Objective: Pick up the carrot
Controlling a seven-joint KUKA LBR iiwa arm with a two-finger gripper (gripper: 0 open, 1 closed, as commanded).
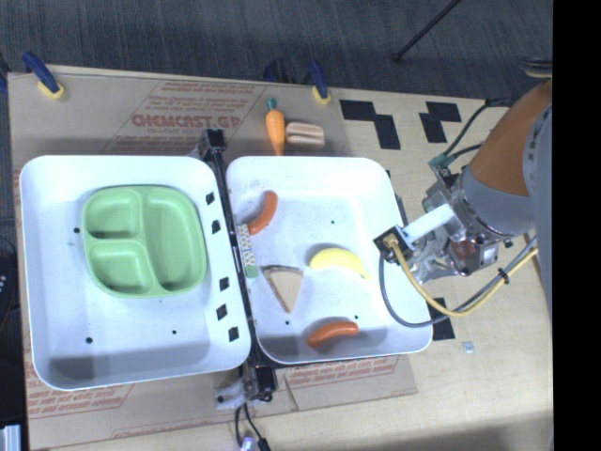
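Note:
The carrot [273, 128], orange with a green top, lies on the cardboard behind the right bin [394, 195], outside both bins and just left of a small tan bun [304, 135]. My gripper [449, 252] hangs over the bench just beyond the right bin's right rim, far from the carrot, and I see nothing held in it.
The right bin holds an orange-red sausage [263, 211], a yellow banana [336, 260], a tan wedge of bread [285, 287] and a second sausage [332, 332]. A green divided plate [146, 240] sits in the left bin [47, 280]. Blue clamps [42, 75] grip the back edge.

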